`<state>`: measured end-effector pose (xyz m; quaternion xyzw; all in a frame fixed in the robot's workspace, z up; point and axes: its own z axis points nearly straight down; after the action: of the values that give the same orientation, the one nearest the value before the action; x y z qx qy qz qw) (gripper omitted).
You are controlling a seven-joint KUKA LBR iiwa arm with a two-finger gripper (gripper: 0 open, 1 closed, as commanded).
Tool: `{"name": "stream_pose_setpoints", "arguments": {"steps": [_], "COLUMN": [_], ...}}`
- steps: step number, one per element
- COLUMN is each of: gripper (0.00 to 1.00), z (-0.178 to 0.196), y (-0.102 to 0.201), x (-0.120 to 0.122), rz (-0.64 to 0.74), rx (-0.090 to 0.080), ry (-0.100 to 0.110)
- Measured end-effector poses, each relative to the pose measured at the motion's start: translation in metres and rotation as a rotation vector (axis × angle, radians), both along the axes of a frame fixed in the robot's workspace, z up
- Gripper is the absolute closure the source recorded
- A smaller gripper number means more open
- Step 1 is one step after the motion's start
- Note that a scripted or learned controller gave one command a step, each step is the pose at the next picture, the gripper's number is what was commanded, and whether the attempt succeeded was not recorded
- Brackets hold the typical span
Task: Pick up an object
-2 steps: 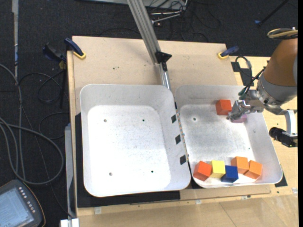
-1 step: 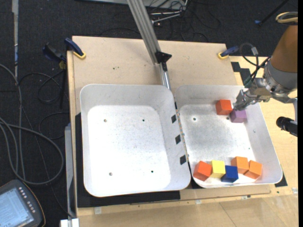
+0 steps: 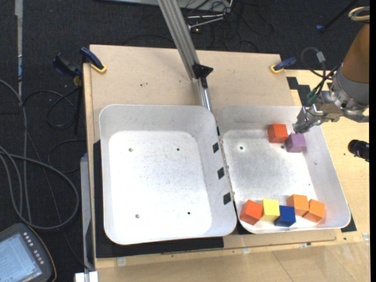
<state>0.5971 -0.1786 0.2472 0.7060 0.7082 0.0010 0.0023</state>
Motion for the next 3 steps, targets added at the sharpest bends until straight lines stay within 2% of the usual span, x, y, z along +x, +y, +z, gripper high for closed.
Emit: {"name": "stream_pose_setpoints", "arguments": {"steps": [3], "gripper": [1.00], "z": [-0.013], "y": [0.152], "x": [-0.051], "rz": [0.005], "rx": [0.004], "ry": [0.006]}}
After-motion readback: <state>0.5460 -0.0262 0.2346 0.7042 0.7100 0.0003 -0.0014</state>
